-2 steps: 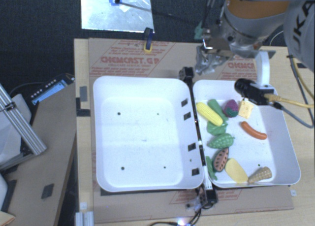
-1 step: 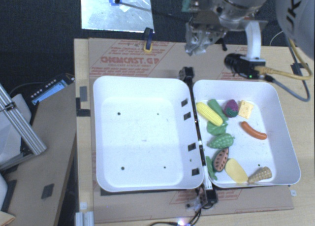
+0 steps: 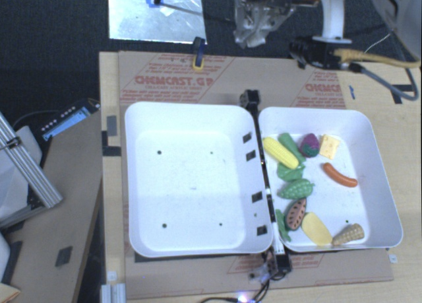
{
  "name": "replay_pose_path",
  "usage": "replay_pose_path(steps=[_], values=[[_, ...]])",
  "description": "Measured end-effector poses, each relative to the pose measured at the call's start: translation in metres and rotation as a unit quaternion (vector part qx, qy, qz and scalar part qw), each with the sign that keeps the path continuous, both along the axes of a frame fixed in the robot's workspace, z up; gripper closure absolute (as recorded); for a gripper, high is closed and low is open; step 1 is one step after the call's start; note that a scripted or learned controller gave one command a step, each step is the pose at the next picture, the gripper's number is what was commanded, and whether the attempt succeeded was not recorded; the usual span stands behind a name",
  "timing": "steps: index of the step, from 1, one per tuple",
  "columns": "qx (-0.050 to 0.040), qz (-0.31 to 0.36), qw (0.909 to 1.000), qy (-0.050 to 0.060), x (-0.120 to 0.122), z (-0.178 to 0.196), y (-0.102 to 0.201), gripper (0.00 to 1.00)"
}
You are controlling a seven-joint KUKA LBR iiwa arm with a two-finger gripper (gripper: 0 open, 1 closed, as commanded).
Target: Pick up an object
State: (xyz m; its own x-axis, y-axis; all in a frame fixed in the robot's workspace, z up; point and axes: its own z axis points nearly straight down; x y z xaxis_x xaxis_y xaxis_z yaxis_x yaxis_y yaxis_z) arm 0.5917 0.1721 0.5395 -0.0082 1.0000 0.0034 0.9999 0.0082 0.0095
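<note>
The toy foods lie in the right white bin [image 3: 379,156], crowded toward its left wall: a yellow corn cob [image 3: 280,152] touching a green pod [image 3: 290,144], a purple berry [image 3: 309,142], a pale yellow cheese block [image 3: 329,146], an orange-red sausage [image 3: 339,175] lying apart, and a tan cone [image 3: 348,234] near the front rim. The left white bin [image 3: 191,176] offers open floor. The gripper [image 3: 252,31] hangs well beyond both bins, above the cardboard sheet's [image 3: 178,77] far edge, touching nothing; whether it is apart or together I cannot tell.

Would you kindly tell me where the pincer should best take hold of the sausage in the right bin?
Probably across the middle of the sausage, coming straight down. It lies flat and slanted, apart from the other toys, so the fingers should close on its long sides, where it is narrowest.
</note>
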Motion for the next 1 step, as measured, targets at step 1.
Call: replay_pose_path(steps=[1], values=[[-0.0002, 0.001, 1.0, 0.005, -0.1101, -0.0038, 0.0205, 1.0]])
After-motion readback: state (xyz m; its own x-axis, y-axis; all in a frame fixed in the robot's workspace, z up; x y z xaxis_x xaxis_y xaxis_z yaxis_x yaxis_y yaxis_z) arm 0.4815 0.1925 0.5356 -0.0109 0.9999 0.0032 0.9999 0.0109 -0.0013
